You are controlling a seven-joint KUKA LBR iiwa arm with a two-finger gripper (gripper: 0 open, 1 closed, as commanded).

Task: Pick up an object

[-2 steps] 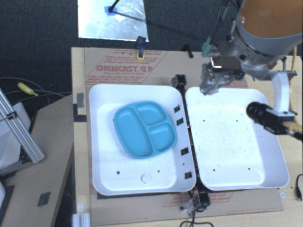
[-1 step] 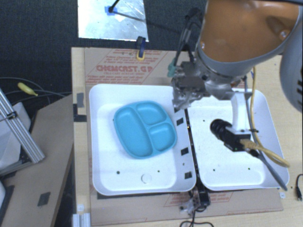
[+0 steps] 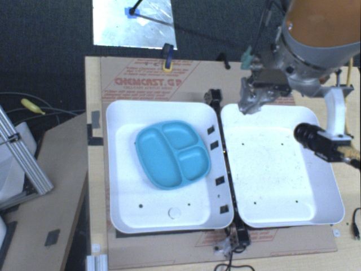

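Observation:
A blue divided plate [image 3: 171, 154] with three compartments lies flat in the middle of the left bin [image 3: 127, 208]. My gripper [image 3: 249, 105] hangs above the far left corner of the right bin [image 3: 316, 208], well to the right of the plate and apart from it. Nothing shows between its tips. The arm, grey with an orange band, comes down from the top right and hides the gripper's upper part.
A black cylindrical fixture [image 3: 317, 140] on a white bracket juts over the right bin's right side. Black clips [image 3: 219, 180] line the seam between the bins. A small round mark [image 3: 174, 212] sits on the left bin's floor near the front.

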